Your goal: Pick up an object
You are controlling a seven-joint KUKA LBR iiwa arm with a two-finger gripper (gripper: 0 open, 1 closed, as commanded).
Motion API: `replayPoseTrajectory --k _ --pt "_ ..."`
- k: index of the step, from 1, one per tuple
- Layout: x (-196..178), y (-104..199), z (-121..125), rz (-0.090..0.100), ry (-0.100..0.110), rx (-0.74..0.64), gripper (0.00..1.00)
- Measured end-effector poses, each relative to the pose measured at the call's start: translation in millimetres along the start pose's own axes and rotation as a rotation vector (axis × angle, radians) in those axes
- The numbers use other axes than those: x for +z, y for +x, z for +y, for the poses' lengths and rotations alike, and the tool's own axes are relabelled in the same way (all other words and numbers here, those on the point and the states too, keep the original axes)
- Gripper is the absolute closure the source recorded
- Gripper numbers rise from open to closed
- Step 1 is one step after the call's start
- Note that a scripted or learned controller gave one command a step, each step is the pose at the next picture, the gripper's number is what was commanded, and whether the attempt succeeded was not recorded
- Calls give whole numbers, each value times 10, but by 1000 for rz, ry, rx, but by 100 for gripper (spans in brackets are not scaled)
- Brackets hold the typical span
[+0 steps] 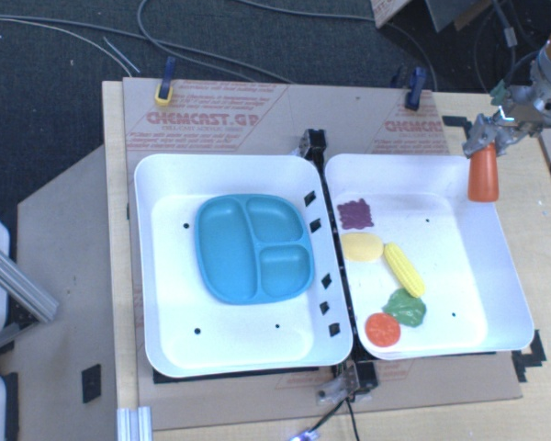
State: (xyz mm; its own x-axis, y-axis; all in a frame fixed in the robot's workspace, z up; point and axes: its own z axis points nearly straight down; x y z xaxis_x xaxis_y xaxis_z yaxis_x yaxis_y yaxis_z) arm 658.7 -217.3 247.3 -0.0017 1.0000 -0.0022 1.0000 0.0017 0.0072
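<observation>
My gripper hangs over the far right corner of the right bin, reaching in from the upper right. An orange cylinder-shaped toy hangs upright from it, its top pinched between the fingers and its body above the bin's rim. On the bin floor lie a purple piece, a pale yellow lump, a yellow corn cob, a green leafy piece and a red tomato.
The left bin holds a blue divided plate. A black divider with clips runs between the bins. Blue and yellow clamps hold the cardboard at the back edge.
</observation>
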Motion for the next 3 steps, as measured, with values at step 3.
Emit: replayPoseTrajectory --k 3 --pt "144 1335 -400 4 11 -2 100"
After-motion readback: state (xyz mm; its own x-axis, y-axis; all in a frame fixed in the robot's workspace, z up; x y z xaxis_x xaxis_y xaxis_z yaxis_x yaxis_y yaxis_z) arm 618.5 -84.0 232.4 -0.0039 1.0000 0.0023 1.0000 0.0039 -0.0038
